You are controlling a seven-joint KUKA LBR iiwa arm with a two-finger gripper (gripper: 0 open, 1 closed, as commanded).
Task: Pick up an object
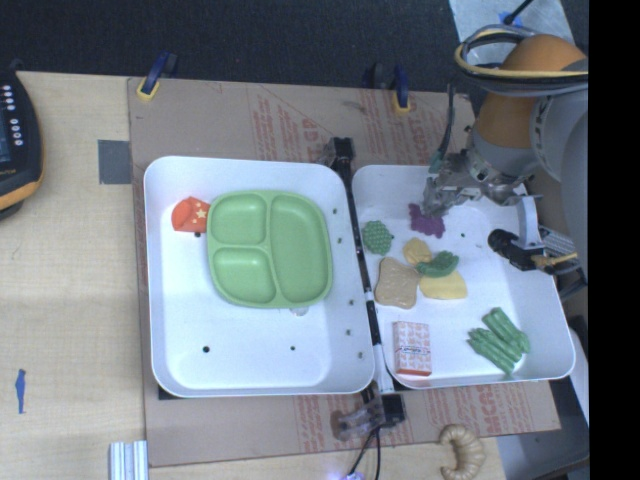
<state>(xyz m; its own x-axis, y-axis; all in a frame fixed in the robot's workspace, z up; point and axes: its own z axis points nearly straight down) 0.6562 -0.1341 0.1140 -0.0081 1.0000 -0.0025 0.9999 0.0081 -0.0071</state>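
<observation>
Two shallow white bins are seen side by side on the worktop (70,298). The pincer (436,204) is lowered into the far part of the right bin (455,363), directly over a small purple toy resembling a grape bunch (428,222), and appears to be touching or nearly touching its top edge. Whether the pincer is released or clenched cannot be told from this slant, and the purple toy is not seen to be lifted; it lies on the bin floor. Just to the left of it, a round green knobbly toy (377,236) is placed near the bin's left wall. Nearer the camera, a tan bread-like piece (397,283), a yellow piece (444,288), a dark green leafy piece (440,263) and a small pale yellow piece (416,251) are clustered closely together. A small red and white carton (411,348) is set by the near wall, and a bunch of green beans (500,339) lies toward the near right corner. In the left bin (250,353), a green divided plate (270,248) is laid, with a red item bearing a yellow star (190,214) just beside its left edge.
</observation>
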